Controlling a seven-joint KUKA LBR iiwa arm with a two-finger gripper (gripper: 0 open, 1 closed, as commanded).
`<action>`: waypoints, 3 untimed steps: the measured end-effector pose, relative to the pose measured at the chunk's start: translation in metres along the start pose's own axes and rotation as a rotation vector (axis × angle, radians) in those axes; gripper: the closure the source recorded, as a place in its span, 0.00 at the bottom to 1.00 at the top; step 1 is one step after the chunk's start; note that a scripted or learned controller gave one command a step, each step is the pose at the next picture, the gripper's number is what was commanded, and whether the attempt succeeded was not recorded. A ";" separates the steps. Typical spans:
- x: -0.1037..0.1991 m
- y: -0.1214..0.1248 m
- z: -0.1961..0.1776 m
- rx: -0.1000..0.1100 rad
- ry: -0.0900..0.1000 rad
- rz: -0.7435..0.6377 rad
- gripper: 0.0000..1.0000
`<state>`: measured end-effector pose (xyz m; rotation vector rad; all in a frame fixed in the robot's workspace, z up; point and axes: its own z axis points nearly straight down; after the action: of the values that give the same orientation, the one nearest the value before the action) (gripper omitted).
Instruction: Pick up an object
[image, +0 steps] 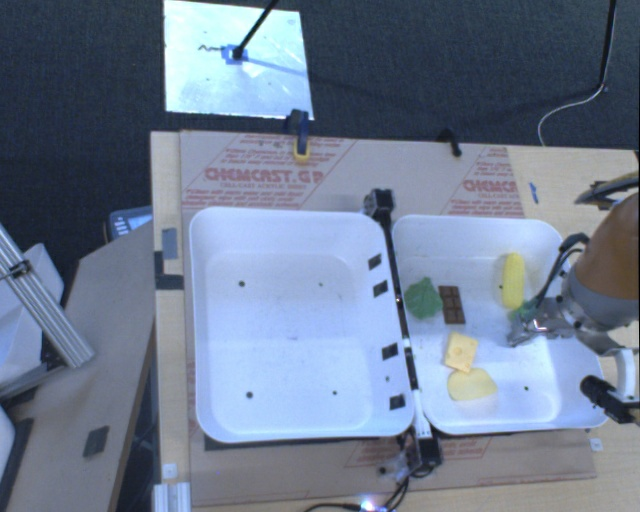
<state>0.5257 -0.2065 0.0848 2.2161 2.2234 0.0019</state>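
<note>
- The claw (522, 330) stood low inside the right bin (480, 232), close to that bin's right wall, at the end of the grey arm (610, 275) reaching in from the right.
- I could not tell if the claw was spread or pressed together; the tips were too small and blurred, and nothing was seen between them.
- The nearest thing was the yellow banana-shaped piece (513, 279): it lay just beyond the claw, toward the far side of the bin, and its long axis ran from near to far.
- To the left of the claw, a little apart, lay the yellow square piece (461, 352), and nearer the front edge the round yellow piece (471, 385).
- Further left, by the wall between the bins, lay the brown bar (452, 304) and the green piece (423, 298), almost touching one another.
- In my judgement the banana-shaped piece asked for the shortest move, with open floor on both its long sides.
</note>
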 end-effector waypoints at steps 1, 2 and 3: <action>0.000 -0.040 0.000 0.003 0.001 0.003 1.00; -0.001 -0.038 -0.011 -0.003 -0.001 0.002 1.00; -0.001 -0.036 -0.021 -0.005 -0.002 0.002 1.00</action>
<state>0.4892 -0.2075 0.1061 2.2149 2.2171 0.0056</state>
